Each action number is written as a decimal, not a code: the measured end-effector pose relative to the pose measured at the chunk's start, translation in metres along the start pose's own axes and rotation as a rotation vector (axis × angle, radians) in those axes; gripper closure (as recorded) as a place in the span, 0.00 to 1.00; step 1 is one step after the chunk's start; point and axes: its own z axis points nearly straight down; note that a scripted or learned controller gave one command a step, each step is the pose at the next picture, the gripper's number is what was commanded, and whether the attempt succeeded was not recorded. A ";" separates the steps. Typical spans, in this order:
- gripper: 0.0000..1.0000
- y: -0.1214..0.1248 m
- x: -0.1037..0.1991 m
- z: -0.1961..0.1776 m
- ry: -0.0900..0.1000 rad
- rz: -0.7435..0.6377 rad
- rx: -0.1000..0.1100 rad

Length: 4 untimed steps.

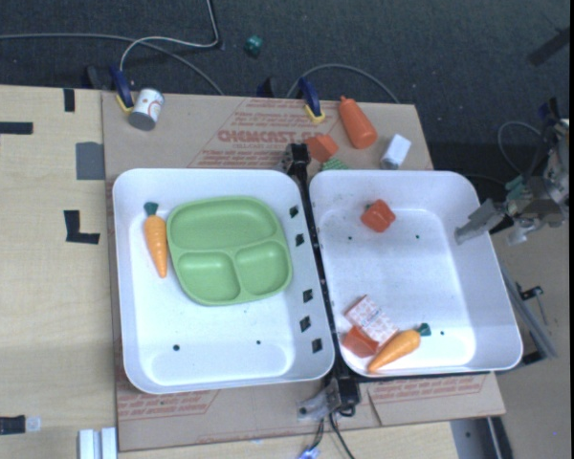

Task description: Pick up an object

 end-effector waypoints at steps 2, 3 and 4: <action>0.00 0.102 0.041 0.192 -0.001 -0.002 -0.007; 0.00 0.142 0.086 0.193 -0.001 -0.002 -0.004; 1.00 0.143 0.086 0.182 -0.004 -0.003 -0.006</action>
